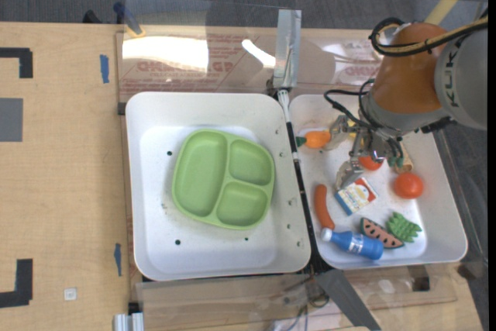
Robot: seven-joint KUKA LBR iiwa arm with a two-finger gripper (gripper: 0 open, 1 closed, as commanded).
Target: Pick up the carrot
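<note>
Overhead slant on both bins (139,190)

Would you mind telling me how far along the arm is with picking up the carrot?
Nothing looks done yet. The small orange carrot with a green top lies on the floor of the right white bin, near its upper left corner. In hand: the gripper hangs low over the bin, right of the carrot, above a small white carton. Left: reaching the carrot, grasping, lifting.

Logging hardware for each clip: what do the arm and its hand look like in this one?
The arm is grey with a broad, rounded orange band above the wrist. Black cables loop over the band and down its side. Below it the hand is a small metallic two-finger unit with thin silver parts.
</note>
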